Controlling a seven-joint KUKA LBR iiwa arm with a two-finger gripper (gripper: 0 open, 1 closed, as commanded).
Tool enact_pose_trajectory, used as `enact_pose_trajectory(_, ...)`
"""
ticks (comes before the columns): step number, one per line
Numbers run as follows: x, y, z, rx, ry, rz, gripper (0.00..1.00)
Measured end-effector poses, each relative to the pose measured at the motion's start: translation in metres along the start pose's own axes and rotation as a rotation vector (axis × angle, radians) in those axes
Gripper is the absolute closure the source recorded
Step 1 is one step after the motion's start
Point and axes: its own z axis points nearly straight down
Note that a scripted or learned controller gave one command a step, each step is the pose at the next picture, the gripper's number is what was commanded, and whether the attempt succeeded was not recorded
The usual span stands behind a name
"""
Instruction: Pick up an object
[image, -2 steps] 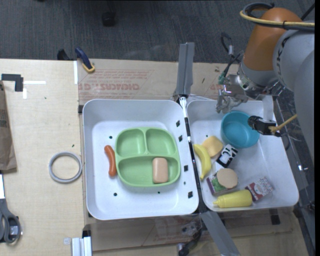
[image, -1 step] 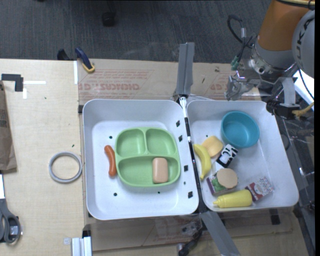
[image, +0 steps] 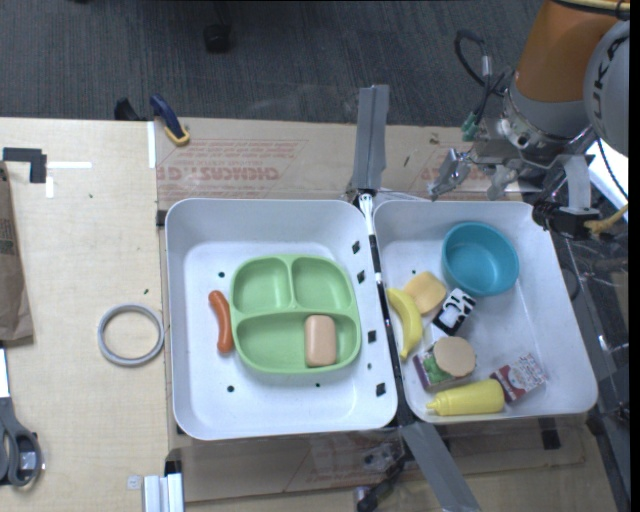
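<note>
My gripper (image: 475, 178) hangs above the far rim of the right bin (image: 560, 300), its two fingers spread open with nothing between them. Just below it in that bin stands a blue bowl (image: 481, 258). Nearer the front lie a banana (image: 405, 320), a yellow block (image: 426, 291), a black-and-white toy (image: 456, 312), a round bun on a packet (image: 452, 358), a yellow bottle (image: 468, 399) and a red sachet (image: 520, 378). The left bin (image: 190, 300) holds a green divided plate (image: 290, 290) with a peach block (image: 320, 340) on it, and an orange sausage (image: 222, 320) beside it.
A tape ring (image: 130, 333), scissors (image: 15, 455) and a brown bag (image: 12, 270) lie on the bench to the left. A blue clamp (image: 172, 120) and a grey upright bar (image: 372, 140) sit behind the bins. Cables trail at the right.
</note>
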Motion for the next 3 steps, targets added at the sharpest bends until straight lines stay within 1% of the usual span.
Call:
enact_pose_trajectory(1, -0.042, -0.002, 0.078, 0.002, 0.001, -0.027, 0.00)
enact_pose_trajectory(2, -0.028, -0.001, 0.172, -0.002, 0.001, 0.000, 0.00)
enact_pose_trajectory(3, -0.031, -0.001, 0.160, 0.000, -0.002, 0.002, 1.00)
